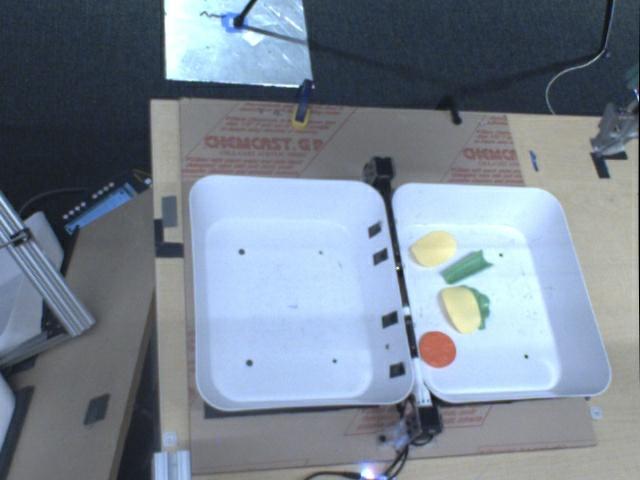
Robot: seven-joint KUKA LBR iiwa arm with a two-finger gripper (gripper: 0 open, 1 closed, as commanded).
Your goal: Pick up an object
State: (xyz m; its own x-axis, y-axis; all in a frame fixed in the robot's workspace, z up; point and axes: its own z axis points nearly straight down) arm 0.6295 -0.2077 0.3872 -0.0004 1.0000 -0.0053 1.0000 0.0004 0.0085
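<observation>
The right bin (pixel 560 268) holds a few small objects near its left side. A pale yellow rounded piece (pixel 433 248) lies furthest back. Just right of it and slightly nearer is a green stick-like piece (pixel 466 266), lying at a slant. Below that a yellow lump (pixel 460 309) rests against a small green piece (pixel 482 306). A flat red disc (pixel 437 349) sits closest to the front, near the divide between the bins. All of them lie loose on the bin floor.
The left bin (pixel 290 298) shows a bare white floor. A row of black clips (pixel 385 288) runs along the seam between the bins. A grey metal part (pixel 615 128) pokes in at the right edge, above the bench. A shiny sheet (pixel 238 26) lies beyond the bench.
</observation>
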